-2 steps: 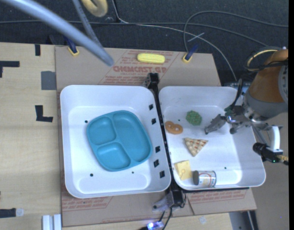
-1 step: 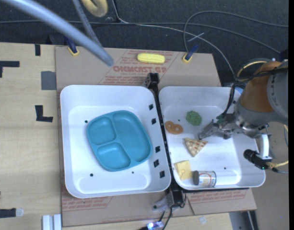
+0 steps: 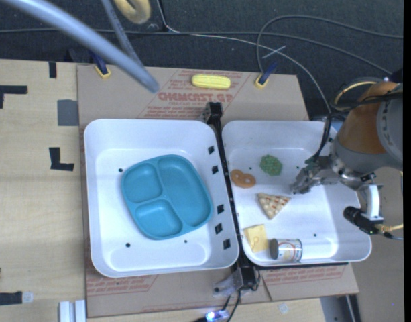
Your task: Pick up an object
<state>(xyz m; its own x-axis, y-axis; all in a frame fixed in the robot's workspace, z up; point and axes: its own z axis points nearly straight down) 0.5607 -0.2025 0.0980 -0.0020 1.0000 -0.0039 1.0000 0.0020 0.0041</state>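
Note:
The right bin (image 3: pixel 339 139) holds a green broccoli-like piece (image 3: pixel 271 164), a brown pretzel (image 3: pixel 243 178), a pizza-slice toy (image 3: pixel 273 204), a yellow cheese wedge (image 3: pixel 256 237) and a small can (image 3: pixel 286 249) lying on its side. My gripper (image 3: pixel 301 184) hangs low over the right bin, just right of the pizza slice and below the green piece. Nothing shows between its tips. The grey arm with its orange band (image 3: pixel 363 129) comes in from the right.
The left bin (image 3: pixel 98 180) holds a blue divided plate (image 3: pixel 166 195). A yellow banana-like toy (image 3: pixel 210 82) lies on the cardboard behind the bins. Black cables run across the dark back area.

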